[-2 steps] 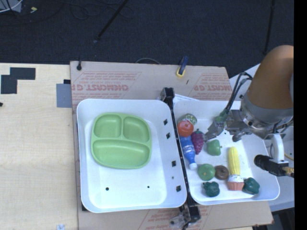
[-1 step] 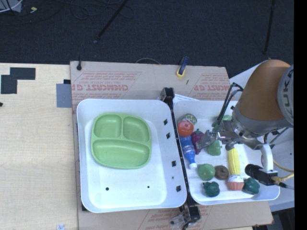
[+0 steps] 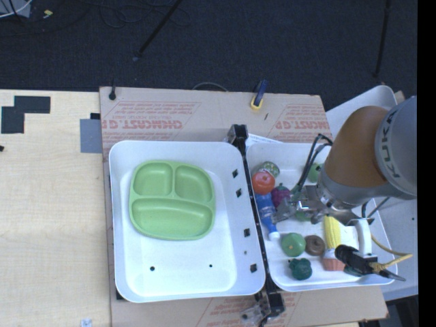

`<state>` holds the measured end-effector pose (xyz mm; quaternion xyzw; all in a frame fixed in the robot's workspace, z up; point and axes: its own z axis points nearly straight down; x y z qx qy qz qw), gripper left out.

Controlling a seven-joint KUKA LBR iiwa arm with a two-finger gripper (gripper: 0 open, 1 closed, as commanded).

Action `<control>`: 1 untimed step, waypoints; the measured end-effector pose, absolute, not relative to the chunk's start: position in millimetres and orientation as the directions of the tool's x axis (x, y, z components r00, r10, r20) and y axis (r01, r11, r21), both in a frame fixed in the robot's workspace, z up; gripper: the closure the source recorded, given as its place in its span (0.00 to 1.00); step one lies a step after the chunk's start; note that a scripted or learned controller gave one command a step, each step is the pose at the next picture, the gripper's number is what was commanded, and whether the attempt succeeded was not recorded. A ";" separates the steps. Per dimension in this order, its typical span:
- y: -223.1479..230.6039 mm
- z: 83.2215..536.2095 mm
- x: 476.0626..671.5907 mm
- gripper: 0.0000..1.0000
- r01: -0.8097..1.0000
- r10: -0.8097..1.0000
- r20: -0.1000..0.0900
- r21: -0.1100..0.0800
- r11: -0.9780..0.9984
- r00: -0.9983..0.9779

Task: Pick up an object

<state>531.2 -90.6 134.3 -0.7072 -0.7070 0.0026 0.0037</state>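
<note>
**Entry: pick-up task, grasp not yet shown.**

- **Worktop** (image 3: 48, 203): carries two shallow white bins side by side.
- **Left bin** (image 3: 184, 271): holds one green divided plate (image 3: 172, 200), lying flat towards the far side. No loose objects lie around it.
- **Right bin** (image 3: 293, 157): holds all the candidate objects.
  - Along its left wall, from far to near: a red fruit (image 3: 263, 180), a purple item (image 3: 281, 196) and a blue tube (image 3: 267, 214).
  - On the near side: a green fruit (image 3: 293, 242), a brown ring (image 3: 315, 244), a yellow corn cob (image 3: 332, 231), a dark green item (image 3: 300, 269) and an orange piece (image 3: 332, 264).
- **Arm** (image 3: 354, 159): reaches in from the right, over the right bin.
- **Tool** (image 3: 298, 207): sits low among the objects, just right of the purple item and the blue tube and on the far side of the green fruit.
  - How far open it is cannot be told; its metal parts blur together from this angle.
  - Nothing is visibly gripped in it.
- **Progress:**
  - Judged done: the approach into the bin, since the tool is down at object level.
  - Judged left: closing on an object and lifting it clear. Every object appears to rest on the bin floor.
  - The purple item and the blue tube look the likeliest targets, being closest to the tool.
</note>
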 end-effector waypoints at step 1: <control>-89.1 85.5 530.8 0.00 1.000 1.000 0.001 -0.003 -0.001 0.001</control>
